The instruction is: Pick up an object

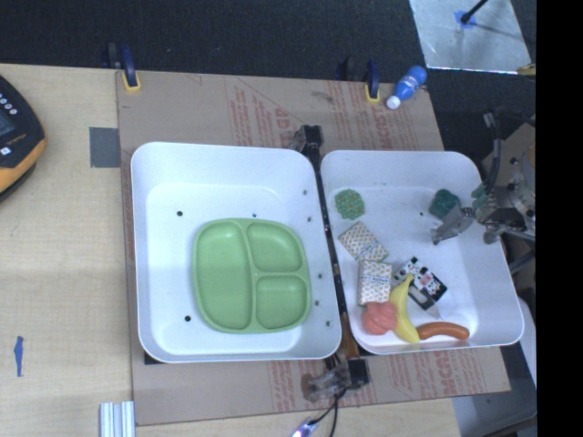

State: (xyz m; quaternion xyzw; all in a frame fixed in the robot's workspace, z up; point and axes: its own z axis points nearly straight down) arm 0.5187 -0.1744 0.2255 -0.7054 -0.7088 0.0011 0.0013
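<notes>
The right bin (401,171) holds several small items. Among them are a green round pad (349,203), a dark teal piece (444,202), two patterned packets (362,241) (374,281) and a black-and-white toy (424,286). At its front lie a yellow banana (402,309), a pink ball (380,317) and an orange sausage (443,332). My gripper (463,237) hangs over the bin's right side, just below the teal piece. It is open, its fingers spread with nothing between them.
The left bin (155,180) holds a light green divided plate (250,274). A blue-capped bottle (405,86) lies on the bench behind the bins. Clamps sit at the seam between the bins, front and back. A yellow-black device (14,135) is at far left.
</notes>
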